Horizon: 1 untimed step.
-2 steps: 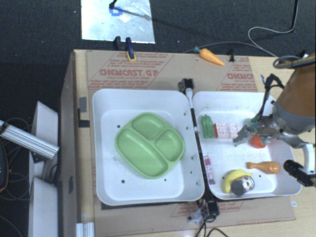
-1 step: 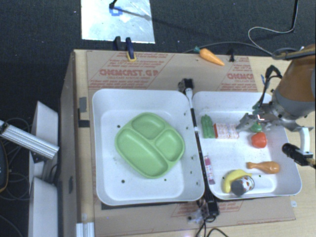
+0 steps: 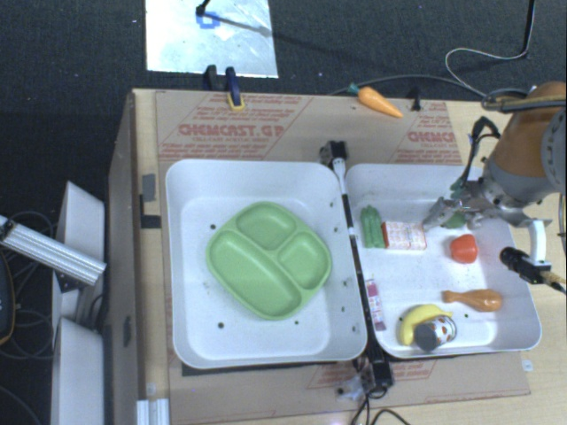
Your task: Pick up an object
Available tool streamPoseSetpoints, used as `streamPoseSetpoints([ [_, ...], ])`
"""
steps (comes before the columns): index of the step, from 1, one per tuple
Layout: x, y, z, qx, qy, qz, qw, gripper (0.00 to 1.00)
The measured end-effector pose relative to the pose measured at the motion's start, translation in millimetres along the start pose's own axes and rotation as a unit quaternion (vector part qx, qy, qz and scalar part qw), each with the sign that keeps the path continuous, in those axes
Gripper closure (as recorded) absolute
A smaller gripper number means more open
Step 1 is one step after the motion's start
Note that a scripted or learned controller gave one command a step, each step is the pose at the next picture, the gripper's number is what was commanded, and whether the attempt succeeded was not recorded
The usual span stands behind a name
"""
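Red tomato (image 3: 463,249) sits in right bin (image 3: 530,333), just near of hand (image 3: 440,217). Hand spread, holds nothing, tips by red-white box (image 3: 404,235). Risk: round tomato rolls off fingers; box nudged vs. green item (image 3: 370,226).

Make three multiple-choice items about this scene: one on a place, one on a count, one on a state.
1. Where is the green plate?
A. left bin
B. right bin
C. on the cardboard

2. How many compartments has the plate?
A. two
B. three
C. five

3. How does the carrot lie?
A. in the right bin
B. on the plate
C. outside both bins

Answers:
1 A: the plate rests in the left bin.
2 B: ridges split it into three parts.
3 C: the carrot lies on the cardboard behind the right bin, which holds the tomato and banana.
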<state>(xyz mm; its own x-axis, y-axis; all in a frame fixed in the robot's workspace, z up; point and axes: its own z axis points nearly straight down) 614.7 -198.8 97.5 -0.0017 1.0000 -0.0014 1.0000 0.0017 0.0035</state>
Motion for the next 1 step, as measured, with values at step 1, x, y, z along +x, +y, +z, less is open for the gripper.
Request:
streamPoseSetpoints([
  [1,-7.3,48.7,12.6,0.000,0.000,-0.002,1.0000,0.00],
])
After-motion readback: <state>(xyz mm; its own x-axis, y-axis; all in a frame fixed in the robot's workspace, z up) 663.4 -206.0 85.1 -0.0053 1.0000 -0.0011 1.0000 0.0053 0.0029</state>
